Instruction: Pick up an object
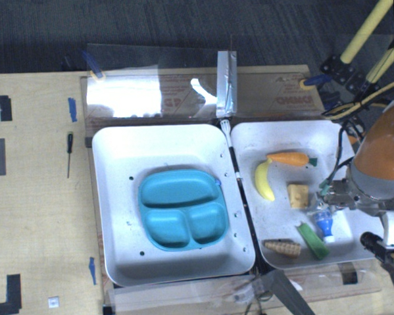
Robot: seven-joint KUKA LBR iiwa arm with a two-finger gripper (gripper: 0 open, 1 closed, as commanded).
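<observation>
Gripper [326,203] hovers low in the right bin [251,183] above a blue-capped tube [325,226]; its grip state is unclear.

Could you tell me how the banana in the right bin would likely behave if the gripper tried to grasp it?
The banana looks smooth and glossy, so it may slip between fingers. Its curved shape suggests it could pivot or rock when nudged. It lies apart from the carrot, leaving room around it.
</observation>
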